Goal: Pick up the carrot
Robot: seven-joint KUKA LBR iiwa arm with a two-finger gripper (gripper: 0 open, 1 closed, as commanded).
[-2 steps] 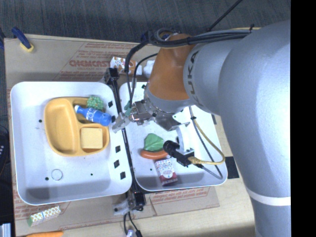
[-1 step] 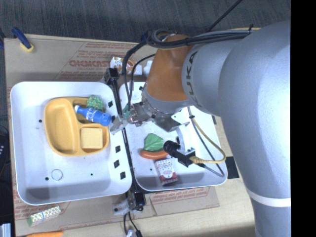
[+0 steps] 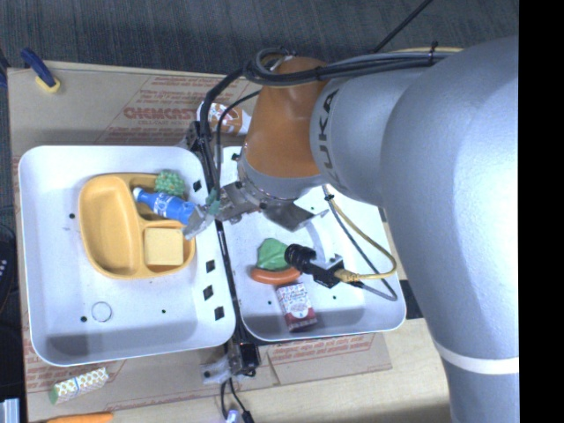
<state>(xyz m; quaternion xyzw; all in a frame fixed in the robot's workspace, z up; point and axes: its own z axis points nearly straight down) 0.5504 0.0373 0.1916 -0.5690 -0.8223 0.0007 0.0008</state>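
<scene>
The carrot (image 3: 270,275) lies in the right bin (image 3: 374,311), a short orange body with a green leafy top (image 3: 272,254) pointing to the back. My gripper (image 3: 208,213) hangs over the divider between the two bins, to the left of and a little behind the carrot, close to the cap end of a blue bottle (image 3: 164,204). The grey arm with its orange band (image 3: 280,139) covers the back half of the right bin.
A red packet (image 3: 297,306) lies just in front of the carrot. The left bin (image 3: 53,315) holds a yellow bowl (image 3: 110,223), a yellow block (image 3: 164,245), the blue bottle and a green item (image 3: 171,183). A blue clip (image 3: 40,70) lies on the bench at the back left.
</scene>
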